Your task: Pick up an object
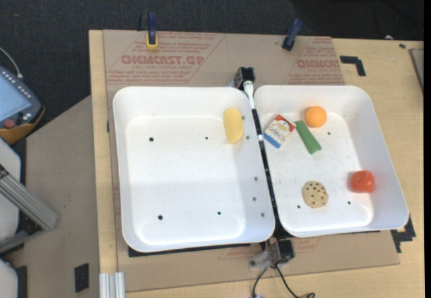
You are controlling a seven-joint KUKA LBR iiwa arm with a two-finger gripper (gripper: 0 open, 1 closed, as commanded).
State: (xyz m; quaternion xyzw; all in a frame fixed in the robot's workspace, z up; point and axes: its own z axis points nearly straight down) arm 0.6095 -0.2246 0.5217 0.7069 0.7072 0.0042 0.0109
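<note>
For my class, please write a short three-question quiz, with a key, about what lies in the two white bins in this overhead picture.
1. True or false: the yellow piece lies in the left bin.
2. Which object lies nearest the right bin's right wall? A) the orange ball B) the red object C) the cookie
3. Fill in: the green stick lies between the small carton and the ______ ball.

Key: 1 true; 2 B; 3 orange.
</note>
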